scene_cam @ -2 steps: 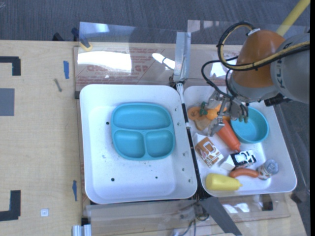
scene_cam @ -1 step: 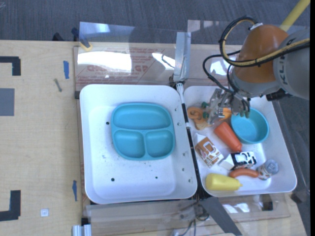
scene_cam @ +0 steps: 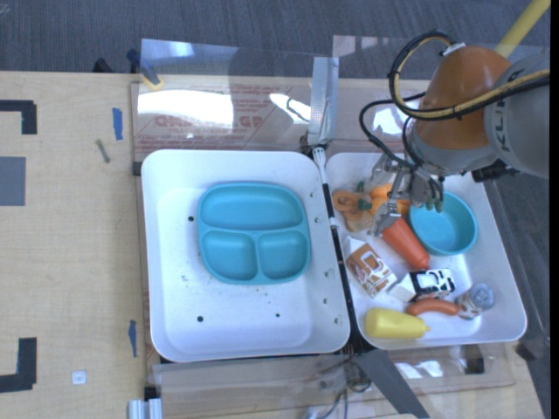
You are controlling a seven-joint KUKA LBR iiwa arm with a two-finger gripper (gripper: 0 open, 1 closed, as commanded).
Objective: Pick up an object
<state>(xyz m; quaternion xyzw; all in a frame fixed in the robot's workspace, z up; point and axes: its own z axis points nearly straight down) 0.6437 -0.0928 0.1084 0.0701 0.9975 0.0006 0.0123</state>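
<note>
My gripper [scene_cam: 403,201] hangs over the upper middle of the right bin [scene_cam: 511,321], under the arm's orange band. Just below it lies an orange carrot-shaped toy [scene_cam: 407,243], tilted, touching the left side of a blue bowl [scene_cam: 445,227]. A small orange piece [scene_cam: 381,193] sits right by the gripper's left side, and an orange pretzel-like toy [scene_cam: 349,204] lies further left. Nothing is visibly held.
The right bin also holds a brown-and-white packet [scene_cam: 370,269], a black-and-white item [scene_cam: 432,282], a red sausage [scene_cam: 432,306], a yellow toy [scene_cam: 395,324] and a small grey-blue object [scene_cam: 479,298]. The left bin [scene_cam: 166,260] bears a blue divided plate [scene_cam: 253,232].
</note>
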